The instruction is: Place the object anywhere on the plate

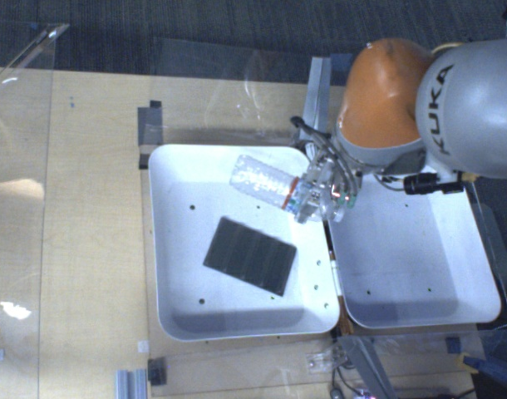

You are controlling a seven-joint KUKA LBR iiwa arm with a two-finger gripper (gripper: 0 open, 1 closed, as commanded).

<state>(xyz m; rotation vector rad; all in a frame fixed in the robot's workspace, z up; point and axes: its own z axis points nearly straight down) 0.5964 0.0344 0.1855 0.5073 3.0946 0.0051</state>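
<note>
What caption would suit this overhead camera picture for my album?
Grey-and-orange arm's pincer at one end of a clear plastic bottle, above the left bin holding a dark flat plate.

2 white bins sit side by side on the desk (79, 248). The left bin (174, 298) and the right bin (453, 289) almost touch. Black brackets (151, 127) stand at the left bin's corners. Dark carpet (195, 7) lies behind the desk.

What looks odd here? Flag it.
The bottle lies tilted on its side in the left bin, cap end at the gripper, apart from the dark plate. Whether the bottle rests on the bin or is lifted, I cannot tell.
</note>
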